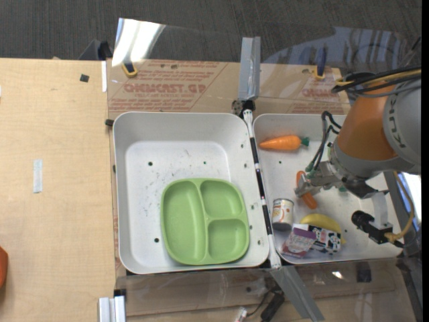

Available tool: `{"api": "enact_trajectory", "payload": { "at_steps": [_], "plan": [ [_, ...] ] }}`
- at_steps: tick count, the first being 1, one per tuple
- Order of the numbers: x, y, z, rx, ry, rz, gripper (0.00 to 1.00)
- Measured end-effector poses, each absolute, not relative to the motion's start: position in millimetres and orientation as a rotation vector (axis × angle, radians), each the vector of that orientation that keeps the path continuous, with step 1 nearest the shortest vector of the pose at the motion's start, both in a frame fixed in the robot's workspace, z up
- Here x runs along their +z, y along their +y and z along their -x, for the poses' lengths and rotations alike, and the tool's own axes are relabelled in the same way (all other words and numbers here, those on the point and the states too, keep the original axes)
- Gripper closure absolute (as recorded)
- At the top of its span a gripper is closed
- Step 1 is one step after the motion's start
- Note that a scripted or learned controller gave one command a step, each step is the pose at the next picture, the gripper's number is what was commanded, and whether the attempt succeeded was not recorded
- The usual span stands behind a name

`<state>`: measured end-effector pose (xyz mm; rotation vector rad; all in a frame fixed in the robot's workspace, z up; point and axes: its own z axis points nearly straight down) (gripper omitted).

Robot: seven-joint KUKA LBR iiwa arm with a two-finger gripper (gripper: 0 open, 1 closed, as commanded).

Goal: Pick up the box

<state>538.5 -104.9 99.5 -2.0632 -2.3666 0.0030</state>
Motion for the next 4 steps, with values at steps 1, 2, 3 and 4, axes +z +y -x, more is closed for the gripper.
{"api": "enact_trajectory", "payload": {
  "at_steps": [1, 2, 3, 4],
  "plan": [
    [99.5, -105.0, -538.5, 0.003, -2.367, 2.063, 0.00],
    [91.4, -100.1, -533.4, 0.001, -2.418, 2.005, 0.00],
    [91.0, -97.6, -597.5, 0.003, -2.419, 2.004, 0.00],
    [91.4, -110.1, -561.2, 0.002, -2.457, 1.957, 0.00]
  ]
}}
